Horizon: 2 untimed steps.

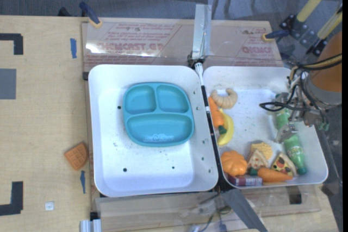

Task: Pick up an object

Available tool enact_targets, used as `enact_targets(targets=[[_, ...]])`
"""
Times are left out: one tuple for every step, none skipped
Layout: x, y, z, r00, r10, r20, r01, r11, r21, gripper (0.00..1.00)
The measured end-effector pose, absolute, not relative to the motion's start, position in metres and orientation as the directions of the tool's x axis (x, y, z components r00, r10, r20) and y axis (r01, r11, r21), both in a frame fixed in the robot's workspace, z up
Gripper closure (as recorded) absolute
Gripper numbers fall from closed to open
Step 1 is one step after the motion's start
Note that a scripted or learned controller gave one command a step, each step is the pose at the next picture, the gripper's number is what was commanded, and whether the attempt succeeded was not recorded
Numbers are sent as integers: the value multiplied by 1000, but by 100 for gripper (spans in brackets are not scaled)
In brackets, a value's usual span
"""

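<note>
The arm comes in from the right, its orange band (330, 70) at the edge of the scene, and its jaws (289, 119) hang low over the right-hand side of the right bin (255, 76). Cables and metal fittings crowd the wrist, so I cannot tell whether the jaws are parted or closed, or whether anything sits between them.

Just beneath and beside them lie two green pieces: a pale green one (282, 118) partly hidden by the wrist, and a green bottle (294, 152) lying along the bin's right wall. The rest of the toy food gathers along the bin's left and front sides: a tan croissant (224, 98) near the top left, an orange carrot (216, 114) and a yellow banana (227, 132) touching below it, an orange pepper (234, 162) at the front, then a corn piece (260, 152), a pizza slice (283, 163) and a second carrot (274, 175) packed close together at the front edge.

The left bin (109, 160) holds a blue divided plate (158, 114) lying flat in its upper half. Out on the tabletop (38, 117), left of the bins, sits a small brown waffle-like piece (76, 155).
</note>
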<state>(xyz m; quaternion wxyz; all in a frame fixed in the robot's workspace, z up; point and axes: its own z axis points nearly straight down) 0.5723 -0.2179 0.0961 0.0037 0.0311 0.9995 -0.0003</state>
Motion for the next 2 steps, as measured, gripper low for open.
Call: enact_targets(targets=[[566, -216, 89, -982, 188, -8, 188, 982, 1, 0], [558, -211, 89, -980, 199, -10, 199, 980, 0, 0]])
